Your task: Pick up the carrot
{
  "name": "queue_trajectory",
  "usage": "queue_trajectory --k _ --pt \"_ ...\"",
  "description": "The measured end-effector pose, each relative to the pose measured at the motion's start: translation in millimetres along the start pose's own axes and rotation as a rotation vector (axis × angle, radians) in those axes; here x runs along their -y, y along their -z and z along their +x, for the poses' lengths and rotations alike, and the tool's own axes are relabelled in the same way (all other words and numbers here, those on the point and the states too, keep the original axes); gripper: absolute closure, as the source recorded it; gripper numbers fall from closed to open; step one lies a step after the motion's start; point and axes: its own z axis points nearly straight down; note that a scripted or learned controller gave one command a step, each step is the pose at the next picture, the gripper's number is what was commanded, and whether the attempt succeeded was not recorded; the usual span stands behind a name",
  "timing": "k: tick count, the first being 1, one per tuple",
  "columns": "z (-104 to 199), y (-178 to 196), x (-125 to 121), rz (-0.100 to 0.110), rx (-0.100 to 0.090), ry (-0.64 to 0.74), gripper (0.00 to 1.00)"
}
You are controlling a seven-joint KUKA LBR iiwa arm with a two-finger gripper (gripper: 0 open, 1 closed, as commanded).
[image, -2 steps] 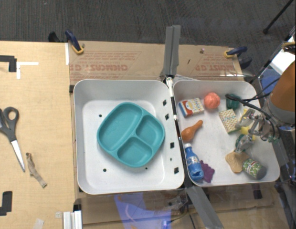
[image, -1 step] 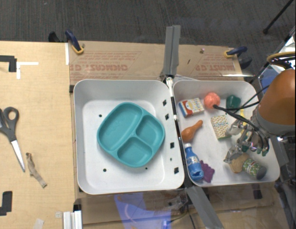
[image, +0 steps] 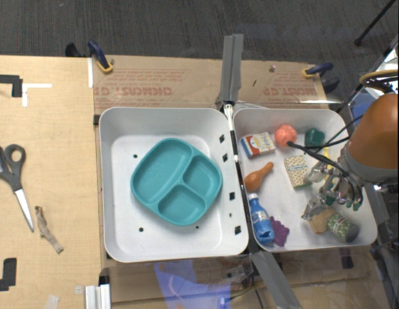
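**Gripper low in the right bin, carrot well off to its left**

The gripper (image: 323,201) hangs low over the right-hand part of the right bin (image: 296,116), at the end of the grey arm with its orange band (image: 383,131) coming in from the right. Cables and linkage crowd the wrist, so whether it is released or clenched I cannot tell, and nothing can be made out in its grasp. Just beneath and beside it lie a tan lump (image: 320,221) and a small green-labelled can (image: 343,227); a speckled sponge (image: 296,170) sits just up and left of it.

The carrot (image: 258,175) is elsewhere: on the bin floor near the divider between the two bins, well apart from the gripper and to its left in the picture, slightly higher. Its long axis runs on a slant, fat orange end down-left by the divider, thin end up-right toward the sponge. A blue bottle (image: 258,216) lies just below it and a small carton (image: 258,144) above.

By my judgement the coming move is a lift and a travel leftward across the bin, then closing across the carrot's slant, not along it. The left bin holds only a teal divided plate (image: 177,182).
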Motion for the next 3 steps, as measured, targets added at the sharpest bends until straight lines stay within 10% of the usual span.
queue_trajectory --k 2,3 --pt "-18.0 5.9 18.8 0.001 -0.018 -0.126 0.0" --pt "-19.3 15.4 17.7 0.001 -0.015 -0.122 1.0"
